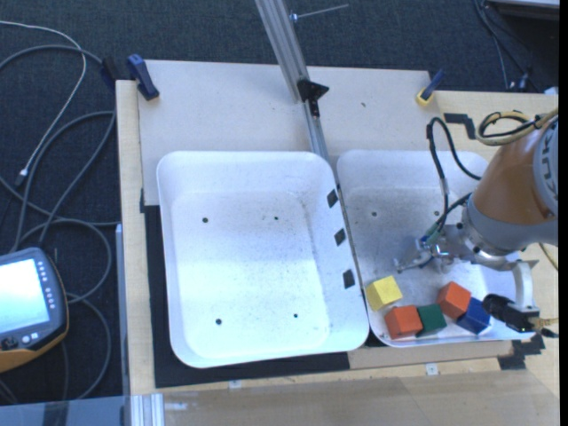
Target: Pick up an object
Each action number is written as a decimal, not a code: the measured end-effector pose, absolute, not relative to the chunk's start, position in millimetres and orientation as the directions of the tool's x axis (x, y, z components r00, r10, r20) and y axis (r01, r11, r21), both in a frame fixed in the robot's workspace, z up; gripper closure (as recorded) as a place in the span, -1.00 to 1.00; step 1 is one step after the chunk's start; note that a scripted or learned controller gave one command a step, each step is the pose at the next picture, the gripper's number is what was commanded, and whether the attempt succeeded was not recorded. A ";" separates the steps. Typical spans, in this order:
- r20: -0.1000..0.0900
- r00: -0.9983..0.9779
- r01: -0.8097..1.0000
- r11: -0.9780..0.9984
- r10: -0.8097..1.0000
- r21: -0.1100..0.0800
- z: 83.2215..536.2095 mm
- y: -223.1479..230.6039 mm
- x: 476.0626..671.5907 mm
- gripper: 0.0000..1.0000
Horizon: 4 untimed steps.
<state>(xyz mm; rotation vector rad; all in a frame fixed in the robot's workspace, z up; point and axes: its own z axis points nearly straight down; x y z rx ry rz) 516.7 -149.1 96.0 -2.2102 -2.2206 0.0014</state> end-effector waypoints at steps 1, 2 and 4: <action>0.001 -0.007 1.000 0.007 1.000 0.005 100.0 -110.7 577.8 -1.00; -0.001 -0.003 1.000 0.003 1.000 0.002 110.5 -114.0 575.7 1.00; 0.004 -0.009 1.000 0.009 1.000 0.000 199.1 26.3 574.9 1.00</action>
